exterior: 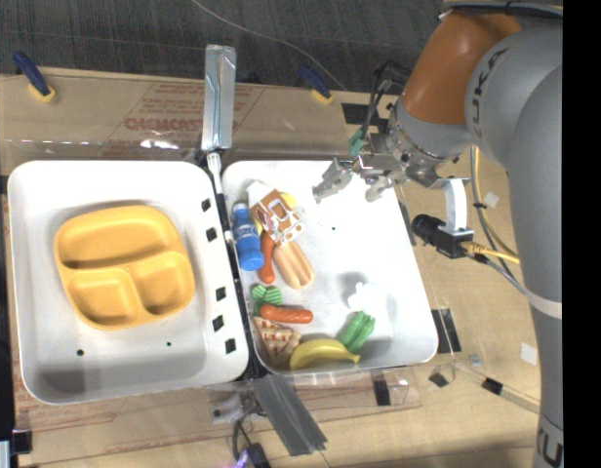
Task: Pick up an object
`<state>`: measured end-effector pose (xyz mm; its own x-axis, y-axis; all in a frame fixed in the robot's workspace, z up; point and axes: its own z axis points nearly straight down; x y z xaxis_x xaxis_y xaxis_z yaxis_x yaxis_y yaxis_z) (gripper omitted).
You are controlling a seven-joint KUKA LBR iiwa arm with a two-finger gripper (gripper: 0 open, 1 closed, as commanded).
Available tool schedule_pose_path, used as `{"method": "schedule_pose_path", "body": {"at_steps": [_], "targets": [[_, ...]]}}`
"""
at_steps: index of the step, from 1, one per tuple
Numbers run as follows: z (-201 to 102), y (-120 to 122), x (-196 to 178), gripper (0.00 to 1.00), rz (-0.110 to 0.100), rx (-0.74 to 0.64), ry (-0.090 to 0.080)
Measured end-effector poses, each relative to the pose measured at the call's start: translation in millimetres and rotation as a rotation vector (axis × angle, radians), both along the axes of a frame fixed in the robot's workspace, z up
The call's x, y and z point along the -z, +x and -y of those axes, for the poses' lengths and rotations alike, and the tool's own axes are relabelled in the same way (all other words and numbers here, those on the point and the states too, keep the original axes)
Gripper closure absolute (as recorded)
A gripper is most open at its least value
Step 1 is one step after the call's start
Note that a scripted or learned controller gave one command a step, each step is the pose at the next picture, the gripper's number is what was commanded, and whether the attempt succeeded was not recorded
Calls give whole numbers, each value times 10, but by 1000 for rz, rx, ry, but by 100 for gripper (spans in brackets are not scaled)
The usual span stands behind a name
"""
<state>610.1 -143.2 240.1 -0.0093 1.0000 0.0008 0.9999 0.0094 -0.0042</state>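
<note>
Grey arm: above the right bin. Gripper: over its far edge, fingers apart, holding nothing. Candidates: banana, hot dog, blue bottle, along its left side. Step: approach. Next: descend onto one.

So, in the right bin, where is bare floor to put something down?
The right bin has bare floor between the hot dog and its right wall, below the gripper. The left edge is crowded: blue bottle, banana, green toy.
</note>
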Motion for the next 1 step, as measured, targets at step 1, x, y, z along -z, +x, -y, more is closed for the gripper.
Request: {"method": "schedule_pose_path", "body": {"at_steps": [1], "targets": [[-483, 397, 1080, 0, -7, 103, 2]]}}
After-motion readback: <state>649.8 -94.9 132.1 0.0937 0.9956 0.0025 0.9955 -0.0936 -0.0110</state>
